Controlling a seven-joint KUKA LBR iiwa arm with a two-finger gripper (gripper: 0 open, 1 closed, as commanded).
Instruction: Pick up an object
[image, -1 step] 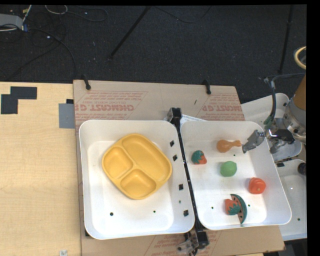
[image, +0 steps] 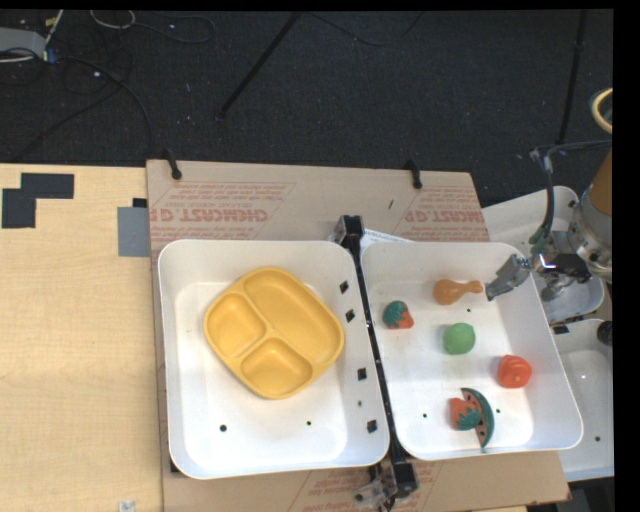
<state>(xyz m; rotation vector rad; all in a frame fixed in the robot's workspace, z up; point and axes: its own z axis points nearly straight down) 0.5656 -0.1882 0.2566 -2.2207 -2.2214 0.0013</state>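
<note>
Two white bins sit on the worktop; the jaws (image: 507, 277) at right-centre look empty, spread unclear. The drumstick toy (image: 457, 291) lies just left; lower squarely over it.

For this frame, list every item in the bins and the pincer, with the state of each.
Yellow divided plate: flat in the left bin, compartments bare.
Orange drumstick toy: lying in the right bin, near the pincer.
Green-and-red toy: resting, untouched.
Green ball: resting, untouched.
Red-orange toy: resting, untouched.
Watermelon slice toy: lying near the front wall.
Pincer: above the right bin, holding nothing.
</note>
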